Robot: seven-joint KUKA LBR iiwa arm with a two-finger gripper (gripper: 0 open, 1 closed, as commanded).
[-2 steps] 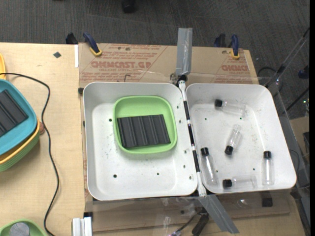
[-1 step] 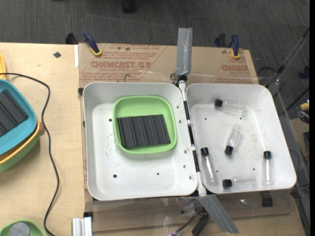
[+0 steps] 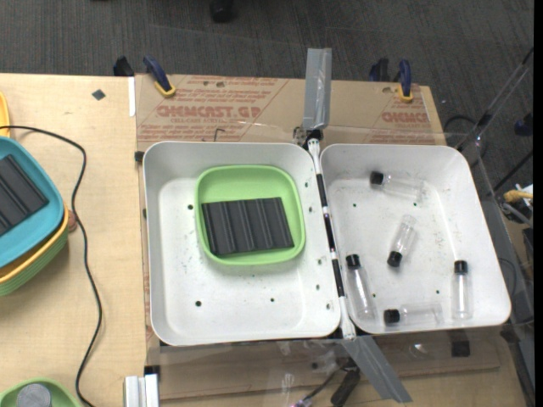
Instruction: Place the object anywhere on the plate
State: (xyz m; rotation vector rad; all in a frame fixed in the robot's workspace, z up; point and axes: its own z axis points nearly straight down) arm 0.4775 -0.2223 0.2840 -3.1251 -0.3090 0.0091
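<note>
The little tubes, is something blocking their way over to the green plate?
Only the bin walls between the two bins. The clear tubes lie in the right bin; the green plate sits in the left bin with a dark ridged pad on it.

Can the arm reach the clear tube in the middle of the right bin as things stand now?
Probably yes: the tube lies alone in the right bin, apart from the other tubes, with nothing over it.

My one camera hangs fixed above my bench and looks down at a slant, far enough back to take in both white bins, the left bin [image 3: 165,253] and the right bin [image 3: 475,193]. It faces the floor beyond the bench's far edge.
</note>
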